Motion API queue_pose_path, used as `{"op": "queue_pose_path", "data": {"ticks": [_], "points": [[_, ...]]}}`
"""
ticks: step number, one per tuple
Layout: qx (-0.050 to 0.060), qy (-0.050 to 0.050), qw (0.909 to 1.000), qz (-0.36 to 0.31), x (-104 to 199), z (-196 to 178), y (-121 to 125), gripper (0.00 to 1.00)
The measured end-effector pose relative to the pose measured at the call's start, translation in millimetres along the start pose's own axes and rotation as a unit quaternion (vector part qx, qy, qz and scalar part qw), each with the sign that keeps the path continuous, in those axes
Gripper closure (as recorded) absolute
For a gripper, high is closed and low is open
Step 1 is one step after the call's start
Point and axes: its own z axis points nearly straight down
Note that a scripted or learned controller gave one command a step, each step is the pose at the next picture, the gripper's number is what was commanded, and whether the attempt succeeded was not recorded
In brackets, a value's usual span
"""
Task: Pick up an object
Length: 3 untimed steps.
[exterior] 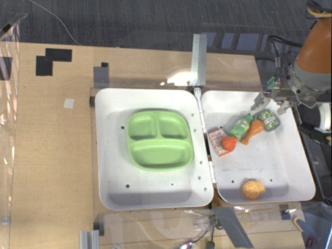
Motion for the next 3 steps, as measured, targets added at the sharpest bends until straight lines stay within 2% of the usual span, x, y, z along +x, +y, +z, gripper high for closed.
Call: {"op": "queue_pose_path", "data": {"ticks": [1, 2, 3], "points": [[-0.003, 0.0, 0.9999, -0.014, 12.0, 119.7, 9.3, 0.0], [-0.004, 0.0, 0.9999, -0.014, 12.0, 109.1, 10.7, 1.0], [-0.002, 0.0, 1.0, 0.008, 87.3, 23.9, 60.6, 1.0]]}}
